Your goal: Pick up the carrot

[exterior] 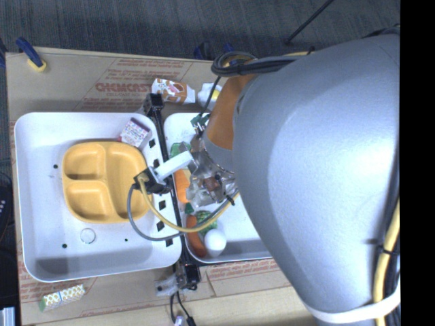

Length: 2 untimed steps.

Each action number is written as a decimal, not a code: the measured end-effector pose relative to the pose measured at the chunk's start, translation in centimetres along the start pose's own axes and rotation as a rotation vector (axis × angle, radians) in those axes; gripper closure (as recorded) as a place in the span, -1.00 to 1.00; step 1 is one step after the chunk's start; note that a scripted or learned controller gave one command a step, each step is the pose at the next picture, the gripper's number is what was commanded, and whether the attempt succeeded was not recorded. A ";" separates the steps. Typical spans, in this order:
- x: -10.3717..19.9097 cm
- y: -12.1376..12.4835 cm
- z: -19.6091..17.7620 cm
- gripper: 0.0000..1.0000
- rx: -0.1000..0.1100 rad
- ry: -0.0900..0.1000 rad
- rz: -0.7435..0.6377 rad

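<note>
Two shallow white bins sit side by side on a cardboard-covered desk (102,80), seen from above. The left bin (34,202) fills the left half of the frame and holds a yellow divided tray (102,180) and a small red-and-white packet (135,132) near its upper right corner. The large grey arm (326,175) covers most of the right side and hides much of the right bin (178,124). The gripper (207,185) hangs low over that bin's left part, near frame centre; whether its parts are open or closed cannot be told. The carrot (182,185), orange, lies in the right bin just left of the gripper. A white egg-like ball (215,242) rests near the bin's lower edge.
</note>
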State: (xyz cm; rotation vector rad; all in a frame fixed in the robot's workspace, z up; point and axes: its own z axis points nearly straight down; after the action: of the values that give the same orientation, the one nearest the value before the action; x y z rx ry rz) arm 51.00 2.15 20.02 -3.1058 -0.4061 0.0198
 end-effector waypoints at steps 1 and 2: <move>-1.9 -6.2 1.0 1.00 -0.008 0.005 0.030; -2.3 -4.7 1.0 1.00 -0.008 0.003 -0.398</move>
State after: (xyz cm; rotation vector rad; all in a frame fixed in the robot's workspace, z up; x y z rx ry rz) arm 47.56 6.08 19.09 -2.9689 -1.0131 0.0099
